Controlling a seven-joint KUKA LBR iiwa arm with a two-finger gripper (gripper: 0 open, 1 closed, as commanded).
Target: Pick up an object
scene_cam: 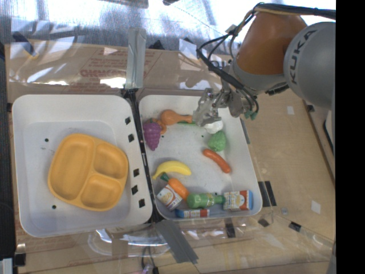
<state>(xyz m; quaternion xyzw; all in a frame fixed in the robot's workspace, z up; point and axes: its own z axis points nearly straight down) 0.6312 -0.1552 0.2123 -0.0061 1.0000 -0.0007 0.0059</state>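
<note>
My gripper (207, 116) hangs over the far side of the right bin (251, 170). Just below it lie a small white item (214, 128) and a green broccoli-like toy (217, 141). An orange gourd-shaped toy (171, 117) lies just to its left, beside purple grapes (151, 135). Further toward the front are a red-orange carrot-like toy (217, 160) and a yellow banana (173, 168). I see nothing held in the gripper.
Along the right bin's front wall lie an orange-capped bottle (170, 193), a green bottle (205, 200), a small carton (238, 199) and a flat blue-red item (191, 213). The left bin (28, 130) holds a yellow divided plate (87, 171).
</note>
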